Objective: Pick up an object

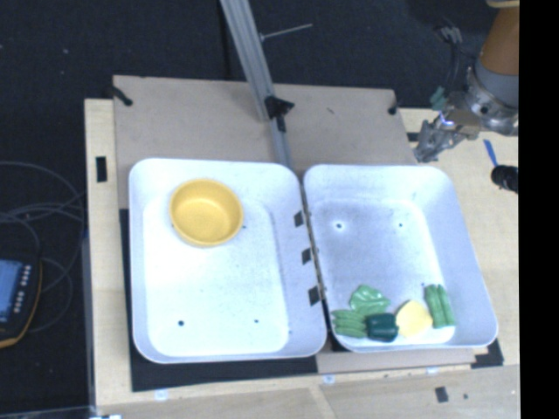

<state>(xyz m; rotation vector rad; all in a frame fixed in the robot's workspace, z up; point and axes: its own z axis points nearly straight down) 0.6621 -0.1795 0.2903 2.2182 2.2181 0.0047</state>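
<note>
A yellow bowl (206, 212) sits in the back left of the left bin (157, 321). In the right bin (393, 199) a cluster lies along the front edge: a light green leafy piece (369, 298), a green pod (348, 324), a dark green block (381, 326), a yellow lemon-like piece (413, 319) and a green ridged vegetable (438, 305). My gripper (430, 145) hangs above the bench just behind the right bin's back right corner, far from all of these objects. Nothing shows between its fingers.
A grey metal pole (253, 59) slants up from between the bins at the back. The arm's orange band (501, 42) is at the top right. A handheld pendant with a screen (13, 299) and cables lie off the bench on the left.
</note>
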